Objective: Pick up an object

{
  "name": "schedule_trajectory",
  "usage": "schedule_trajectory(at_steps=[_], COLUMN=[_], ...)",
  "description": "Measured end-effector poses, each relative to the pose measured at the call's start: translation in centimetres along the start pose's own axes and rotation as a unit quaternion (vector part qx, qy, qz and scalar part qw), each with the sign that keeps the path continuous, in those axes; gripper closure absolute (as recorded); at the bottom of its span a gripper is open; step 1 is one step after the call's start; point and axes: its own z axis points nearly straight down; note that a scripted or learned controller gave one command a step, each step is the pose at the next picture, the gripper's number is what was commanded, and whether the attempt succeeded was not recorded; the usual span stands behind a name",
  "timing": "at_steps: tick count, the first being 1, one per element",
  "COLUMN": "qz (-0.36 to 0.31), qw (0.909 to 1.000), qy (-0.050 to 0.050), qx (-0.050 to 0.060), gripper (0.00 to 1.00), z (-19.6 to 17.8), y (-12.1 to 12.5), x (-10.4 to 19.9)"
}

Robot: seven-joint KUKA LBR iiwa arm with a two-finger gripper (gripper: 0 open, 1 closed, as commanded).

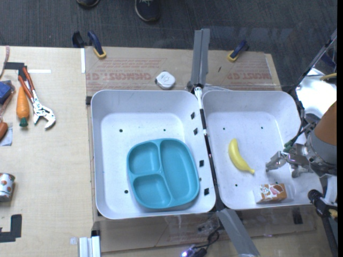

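Note:
A yellow banana (pixel 239 156) lies in the middle of the right bin (pixel 252 108). A small brown and orange packet (pixel 271 193) rests near that bin's front edge. My gripper (pixel 285 163) hangs low over the right side of the right bin, to the right of the banana and just above the packet. Its fingers are spread apart with nothing between them. A teal divided plate (pixel 162 173) sits in the left bin (pixel 140 108).
A grey divider post (pixel 200 58) stands between the bins at the back. On the bench to the left lie a carrot (pixel 22 106), a wrench (pixel 38 108) and a small can (pixel 5 185). A white round object (pixel 165 80) sits behind the left bin.

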Motion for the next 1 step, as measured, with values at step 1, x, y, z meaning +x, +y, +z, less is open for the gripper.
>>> schedule_trajectory(at_steps=[1], qz=[0.105], qw=[0.9945], qy=[-0.009], qx=[-0.002], gripper=[0.0], z=[-8.48], y=[4.89], x=[0.89])
